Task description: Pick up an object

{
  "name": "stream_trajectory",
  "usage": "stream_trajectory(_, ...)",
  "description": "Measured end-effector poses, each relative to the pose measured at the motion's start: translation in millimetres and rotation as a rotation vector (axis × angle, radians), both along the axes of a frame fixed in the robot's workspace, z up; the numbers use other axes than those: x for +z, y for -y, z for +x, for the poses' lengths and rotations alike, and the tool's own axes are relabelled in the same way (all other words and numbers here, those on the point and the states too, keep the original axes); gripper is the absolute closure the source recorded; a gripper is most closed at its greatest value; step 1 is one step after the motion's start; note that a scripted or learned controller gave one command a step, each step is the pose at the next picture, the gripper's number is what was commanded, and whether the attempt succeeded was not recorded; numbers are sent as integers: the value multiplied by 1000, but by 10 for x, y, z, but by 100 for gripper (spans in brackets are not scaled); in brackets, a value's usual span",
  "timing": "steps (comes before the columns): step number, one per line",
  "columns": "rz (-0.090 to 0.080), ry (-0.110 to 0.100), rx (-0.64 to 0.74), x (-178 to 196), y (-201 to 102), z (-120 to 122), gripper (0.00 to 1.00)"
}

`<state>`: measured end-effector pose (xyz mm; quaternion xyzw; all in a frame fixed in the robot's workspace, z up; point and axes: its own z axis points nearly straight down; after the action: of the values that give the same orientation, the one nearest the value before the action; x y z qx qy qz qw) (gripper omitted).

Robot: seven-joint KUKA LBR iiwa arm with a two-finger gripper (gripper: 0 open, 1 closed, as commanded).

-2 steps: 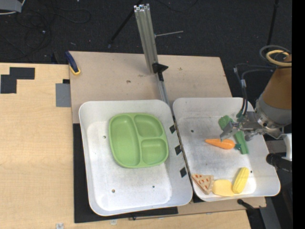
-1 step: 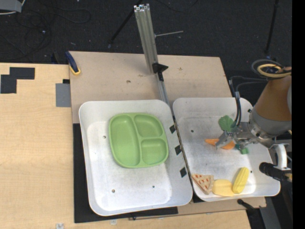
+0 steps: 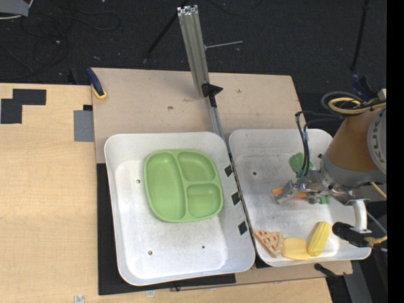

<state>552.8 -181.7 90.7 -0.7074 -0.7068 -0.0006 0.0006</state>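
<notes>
Low in the right bin (image 3: pixel 252 145), the gripper (image 3: pixel 285 193) is seen reaching leftward; whether its fingers are apart or together cannot be told. Something orange (image 3: pixel 297 195) and a green item (image 3: pixel 297 163) lie close by it. Nothing is visibly held, so the pick is judged not yet done. Corn (image 3: pixel 319 238), a yellow piece (image 3: pixel 294 249) and a pizza slice (image 3: pixel 268 240) are left near the front edge. A green divided plate (image 3: pixel 184 185) sits in the left bin (image 3: pixel 126 245).
</notes>
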Motion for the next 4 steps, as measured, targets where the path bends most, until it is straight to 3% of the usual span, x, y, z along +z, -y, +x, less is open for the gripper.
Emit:
stream_trajectory(1,1,7,-2,127,1,20,100)
stream_trajectory(3,-3,5,2,1396,44,8,100)
stream_trajectory(4,-2,-1,3,1382,44,10,100)
